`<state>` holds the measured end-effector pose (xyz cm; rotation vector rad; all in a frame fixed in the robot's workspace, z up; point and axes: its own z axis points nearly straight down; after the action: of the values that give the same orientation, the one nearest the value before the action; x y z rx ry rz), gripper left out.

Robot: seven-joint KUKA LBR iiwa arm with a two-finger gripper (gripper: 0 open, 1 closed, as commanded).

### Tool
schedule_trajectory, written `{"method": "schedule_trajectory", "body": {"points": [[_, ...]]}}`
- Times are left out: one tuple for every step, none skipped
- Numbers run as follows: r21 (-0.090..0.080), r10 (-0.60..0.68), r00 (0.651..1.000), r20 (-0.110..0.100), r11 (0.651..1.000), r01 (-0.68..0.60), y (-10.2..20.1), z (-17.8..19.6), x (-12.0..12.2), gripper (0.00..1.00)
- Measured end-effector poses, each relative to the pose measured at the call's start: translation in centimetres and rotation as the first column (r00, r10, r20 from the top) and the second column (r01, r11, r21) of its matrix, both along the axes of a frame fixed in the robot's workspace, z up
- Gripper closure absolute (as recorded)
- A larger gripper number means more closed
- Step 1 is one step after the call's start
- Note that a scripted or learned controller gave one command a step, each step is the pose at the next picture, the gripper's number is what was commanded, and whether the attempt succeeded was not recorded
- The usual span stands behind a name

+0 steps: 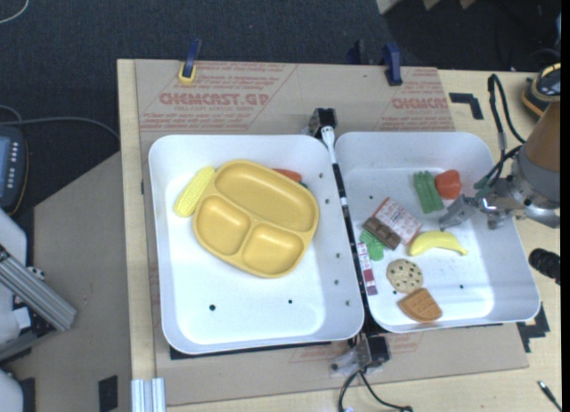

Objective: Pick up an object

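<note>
From my remote station I read red print on the brown board (pixel 267 90) under the bins: "CHEMCAST GP" left of centre, with a smaller red line beneath it too fine to make out. The same red print repeats at the board's right, partly cut off by the right bin (pixel 499 294). I can read nothing else.

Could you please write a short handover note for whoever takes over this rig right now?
End effector: low over the right bin, near its right side, with nothing visibly held.
Right bin: banana, cookie, green block, orange piece, brown packet, waffle-like piece.
Left bin: yellow divided tray, corn cob.
Done: no object lifted.
Left: grasp one and raise it; the banana lies closest.
</note>
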<state>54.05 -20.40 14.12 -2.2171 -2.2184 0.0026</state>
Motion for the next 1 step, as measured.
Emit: {"method": "schedule_trajectory", "body": {"points": [[-0.001,-0.002,1.000,0.017,1.000,0.002,0.14,-4.62,0.52,0.00]]}}
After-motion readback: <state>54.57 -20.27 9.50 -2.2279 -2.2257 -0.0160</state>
